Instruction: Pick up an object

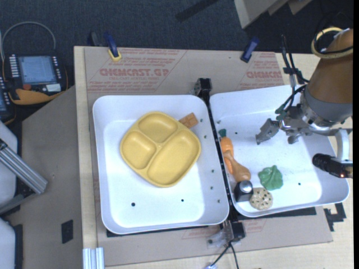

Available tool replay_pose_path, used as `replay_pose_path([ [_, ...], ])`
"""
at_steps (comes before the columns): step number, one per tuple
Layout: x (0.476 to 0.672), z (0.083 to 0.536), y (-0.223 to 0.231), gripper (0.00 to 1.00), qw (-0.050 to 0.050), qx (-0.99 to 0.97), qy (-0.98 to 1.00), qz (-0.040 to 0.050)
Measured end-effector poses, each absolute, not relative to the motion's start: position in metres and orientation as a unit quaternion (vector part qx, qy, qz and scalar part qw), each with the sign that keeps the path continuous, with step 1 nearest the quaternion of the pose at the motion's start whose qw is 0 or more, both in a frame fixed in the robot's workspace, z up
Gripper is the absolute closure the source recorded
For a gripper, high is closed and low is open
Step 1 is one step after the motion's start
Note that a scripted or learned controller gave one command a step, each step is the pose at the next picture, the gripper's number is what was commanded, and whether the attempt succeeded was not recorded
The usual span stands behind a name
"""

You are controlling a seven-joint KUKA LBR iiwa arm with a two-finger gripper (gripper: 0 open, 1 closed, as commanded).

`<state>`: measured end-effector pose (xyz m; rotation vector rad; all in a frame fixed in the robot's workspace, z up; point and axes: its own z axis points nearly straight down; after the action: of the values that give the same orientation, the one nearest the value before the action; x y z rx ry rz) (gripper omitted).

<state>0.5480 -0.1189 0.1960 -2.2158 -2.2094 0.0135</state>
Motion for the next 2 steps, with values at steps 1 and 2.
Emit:
replay_pose_path([
  [1, 0.551, 0.203, -0.119, 0.00, 0.001, -0.707, -0.707, 0.0001],
  [2, 0.553, 0.140, -0.116, 0.00, 0.003, -0.707, -0.707, 0.0016],
])
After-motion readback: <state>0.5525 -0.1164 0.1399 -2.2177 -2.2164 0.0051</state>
